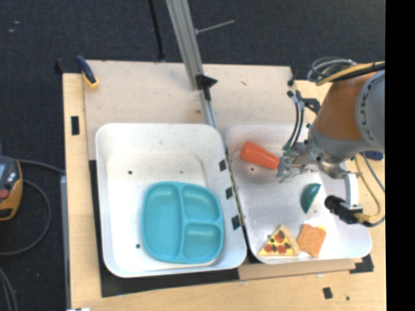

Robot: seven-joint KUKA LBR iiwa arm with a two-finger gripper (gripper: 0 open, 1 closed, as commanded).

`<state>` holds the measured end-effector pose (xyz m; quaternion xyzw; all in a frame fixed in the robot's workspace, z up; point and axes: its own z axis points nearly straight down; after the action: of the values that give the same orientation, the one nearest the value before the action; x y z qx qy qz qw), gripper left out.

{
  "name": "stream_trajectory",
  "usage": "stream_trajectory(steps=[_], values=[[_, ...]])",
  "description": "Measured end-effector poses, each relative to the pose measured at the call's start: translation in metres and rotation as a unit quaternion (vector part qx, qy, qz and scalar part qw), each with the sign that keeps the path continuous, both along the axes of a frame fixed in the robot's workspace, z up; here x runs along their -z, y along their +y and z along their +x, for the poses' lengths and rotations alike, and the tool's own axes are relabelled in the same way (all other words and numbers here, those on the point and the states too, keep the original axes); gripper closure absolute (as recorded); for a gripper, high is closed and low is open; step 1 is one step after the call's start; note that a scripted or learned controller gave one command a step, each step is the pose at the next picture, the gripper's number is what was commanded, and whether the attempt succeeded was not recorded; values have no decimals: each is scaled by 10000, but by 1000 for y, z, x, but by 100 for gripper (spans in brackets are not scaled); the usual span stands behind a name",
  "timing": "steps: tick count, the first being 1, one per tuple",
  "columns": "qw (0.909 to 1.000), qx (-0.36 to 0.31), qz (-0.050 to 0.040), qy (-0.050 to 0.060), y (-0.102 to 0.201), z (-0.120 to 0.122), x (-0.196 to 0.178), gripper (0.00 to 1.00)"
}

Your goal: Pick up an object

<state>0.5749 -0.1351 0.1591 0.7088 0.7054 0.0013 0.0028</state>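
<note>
A pale wooden bench (142, 92) carries my two glossy white bins; the left bin (110, 148) holds a smooth turquoise divided plate (183, 221). In the right bin (259, 203), my gripper (285, 167) pinches the orange carrot-shaped object (259, 155) by its end, near a teal leaf-shaped piece (310, 196), a pizza wedge (279, 243) and an orange square (312, 239).

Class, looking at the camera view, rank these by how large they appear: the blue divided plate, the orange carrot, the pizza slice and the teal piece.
1. Blue divided plate
2. Pizza slice and orange carrot, too alike to rank
3. Teal piece

No readable text or labels, as far as this view allows.
</note>
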Motion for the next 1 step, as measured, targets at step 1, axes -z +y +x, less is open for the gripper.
stream_trajectory(steps=[1], values=[[10000,-39,1,-6,3,6,-46,100]])
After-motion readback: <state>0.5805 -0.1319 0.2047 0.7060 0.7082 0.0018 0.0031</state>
